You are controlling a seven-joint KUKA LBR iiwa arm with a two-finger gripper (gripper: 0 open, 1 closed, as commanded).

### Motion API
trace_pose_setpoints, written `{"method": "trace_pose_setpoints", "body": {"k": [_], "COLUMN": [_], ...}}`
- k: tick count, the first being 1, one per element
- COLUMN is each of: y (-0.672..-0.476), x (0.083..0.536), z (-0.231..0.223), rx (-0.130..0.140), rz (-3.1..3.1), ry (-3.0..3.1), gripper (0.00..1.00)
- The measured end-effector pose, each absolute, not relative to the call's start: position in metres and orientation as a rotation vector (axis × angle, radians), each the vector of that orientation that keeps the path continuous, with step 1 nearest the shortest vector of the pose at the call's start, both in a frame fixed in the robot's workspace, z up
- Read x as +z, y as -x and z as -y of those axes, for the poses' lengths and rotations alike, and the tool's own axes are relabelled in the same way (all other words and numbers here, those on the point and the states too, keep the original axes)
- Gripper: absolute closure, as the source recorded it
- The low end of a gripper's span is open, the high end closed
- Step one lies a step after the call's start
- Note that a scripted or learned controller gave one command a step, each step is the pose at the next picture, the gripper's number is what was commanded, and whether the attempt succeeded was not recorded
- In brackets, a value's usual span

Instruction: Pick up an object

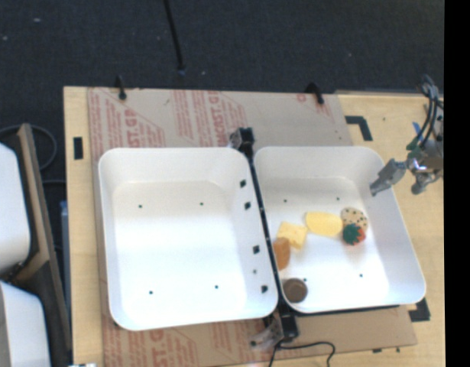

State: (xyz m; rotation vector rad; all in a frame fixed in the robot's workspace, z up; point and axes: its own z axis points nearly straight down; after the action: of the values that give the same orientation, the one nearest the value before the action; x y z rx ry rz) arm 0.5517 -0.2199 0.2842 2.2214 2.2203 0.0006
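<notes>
Okay, I'm seeing the gripper [401,176] hanging over the right bin's [387,281] far right rim, fingers spread and gripping nothing. Objects are clustering mid-bin: yellow piece [324,223], pale yellow block [293,234], orange chunk [282,252], brown disc [295,290], speckled ball [354,227]. I'm noting open floor along the front right corner.

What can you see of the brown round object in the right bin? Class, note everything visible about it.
The brown round object is a small, dark brown disc-like piece, lying flat on the floor of the right bin near its front left corner. Its material cannot be told. It sits apart from the other items, just below the orange-brown piece, and close to the bin's wall.
</notes>
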Motion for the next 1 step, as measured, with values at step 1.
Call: {"method": "trace_pose_setpoints", "body": {"k": [1], "y": [-0.54], "x": [0.1374], "z": [0.1316], "rx": [-0.008], "rz": [-2.234], "ry": [-2.223], "gripper": [0.0]}}
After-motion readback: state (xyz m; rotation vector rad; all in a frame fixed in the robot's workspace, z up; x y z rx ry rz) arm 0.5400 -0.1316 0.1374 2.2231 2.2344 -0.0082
